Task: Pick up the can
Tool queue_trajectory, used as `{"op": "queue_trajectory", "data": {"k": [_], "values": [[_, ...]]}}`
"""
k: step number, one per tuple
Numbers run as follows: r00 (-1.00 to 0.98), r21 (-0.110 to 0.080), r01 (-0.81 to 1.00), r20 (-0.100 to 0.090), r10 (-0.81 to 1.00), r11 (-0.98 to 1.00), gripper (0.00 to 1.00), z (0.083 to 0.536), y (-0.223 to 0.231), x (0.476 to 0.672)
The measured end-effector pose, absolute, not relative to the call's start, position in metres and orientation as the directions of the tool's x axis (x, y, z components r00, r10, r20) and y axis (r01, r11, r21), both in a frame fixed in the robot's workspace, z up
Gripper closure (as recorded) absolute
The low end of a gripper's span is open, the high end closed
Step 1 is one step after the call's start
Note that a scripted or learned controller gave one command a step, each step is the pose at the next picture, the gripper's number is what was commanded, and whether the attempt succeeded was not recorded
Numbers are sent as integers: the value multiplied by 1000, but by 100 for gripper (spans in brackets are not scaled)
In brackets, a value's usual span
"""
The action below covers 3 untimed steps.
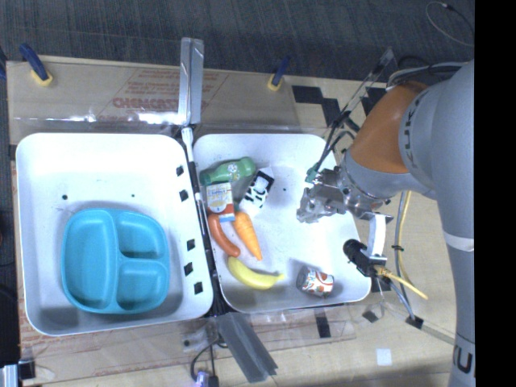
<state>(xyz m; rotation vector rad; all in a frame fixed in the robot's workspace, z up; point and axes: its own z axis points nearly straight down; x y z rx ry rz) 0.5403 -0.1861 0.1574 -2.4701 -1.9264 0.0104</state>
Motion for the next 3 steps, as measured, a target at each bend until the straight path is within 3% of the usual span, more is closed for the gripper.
{"op": "queue_trajectory", "data": {"k": [1, 2, 3], "values": [[243, -11, 970, 0, 970, -243, 0, 157, -186, 540], [238, -15, 971, 0, 971, -238, 100, 166, -185, 541], [307, -5, 952, 0, 952, -307, 100, 208, -174, 593]]}}
